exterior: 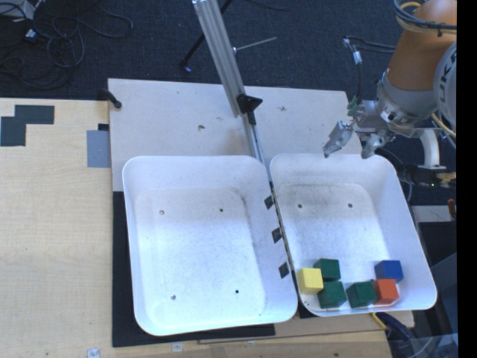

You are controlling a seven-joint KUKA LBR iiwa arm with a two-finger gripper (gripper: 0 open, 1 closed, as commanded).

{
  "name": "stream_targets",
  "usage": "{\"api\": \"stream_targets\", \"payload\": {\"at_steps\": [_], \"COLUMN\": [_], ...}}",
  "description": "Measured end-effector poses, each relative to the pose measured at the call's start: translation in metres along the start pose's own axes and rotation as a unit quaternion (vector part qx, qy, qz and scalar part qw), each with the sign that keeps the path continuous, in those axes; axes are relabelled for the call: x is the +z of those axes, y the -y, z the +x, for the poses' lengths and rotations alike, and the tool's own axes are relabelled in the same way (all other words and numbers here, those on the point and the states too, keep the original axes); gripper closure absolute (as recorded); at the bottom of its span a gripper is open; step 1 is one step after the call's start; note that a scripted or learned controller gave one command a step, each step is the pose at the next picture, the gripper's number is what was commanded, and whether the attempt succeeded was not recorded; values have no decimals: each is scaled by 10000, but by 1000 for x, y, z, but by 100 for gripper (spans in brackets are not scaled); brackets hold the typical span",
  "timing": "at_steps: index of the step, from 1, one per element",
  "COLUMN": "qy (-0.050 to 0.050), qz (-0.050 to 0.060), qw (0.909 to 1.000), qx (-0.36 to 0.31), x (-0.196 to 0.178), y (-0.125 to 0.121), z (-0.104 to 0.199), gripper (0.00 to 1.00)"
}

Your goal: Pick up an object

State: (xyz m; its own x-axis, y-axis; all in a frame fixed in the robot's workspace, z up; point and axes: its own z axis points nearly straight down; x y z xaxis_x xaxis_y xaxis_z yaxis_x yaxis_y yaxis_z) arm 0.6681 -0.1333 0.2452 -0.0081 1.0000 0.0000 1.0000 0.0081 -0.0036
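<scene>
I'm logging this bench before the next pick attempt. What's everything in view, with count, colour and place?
Green blocks: three, green, near end of the right bin, one behind and two in the front row.
Yellow block: one, yellow, right bin, leftmost of the cluster.
Blue block: one, blue, right bin, near right corner.
Orange block: one, orange, in front of the blue one.
Right bin: one, white.
Left bin: one, white.
Aluminium rail: one, silver, slanting down between the bins.
Cables: several, dark, on the floor behind.
Arm: one, grey and orange, upper right.
Gripper: one, open, above the right bin's far edge.
</scene>
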Motion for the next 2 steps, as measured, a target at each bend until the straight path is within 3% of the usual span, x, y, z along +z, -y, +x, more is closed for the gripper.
{"api": "stream_targets", "payload": {"at_steps": [1,2], "qy": [-10,-12], "qz": [19,44], "qw": [10000,10000], "qx": [29,54], "x": [53,136], "y": [1,34], "z": [21,31], "gripper": [0,0]}}
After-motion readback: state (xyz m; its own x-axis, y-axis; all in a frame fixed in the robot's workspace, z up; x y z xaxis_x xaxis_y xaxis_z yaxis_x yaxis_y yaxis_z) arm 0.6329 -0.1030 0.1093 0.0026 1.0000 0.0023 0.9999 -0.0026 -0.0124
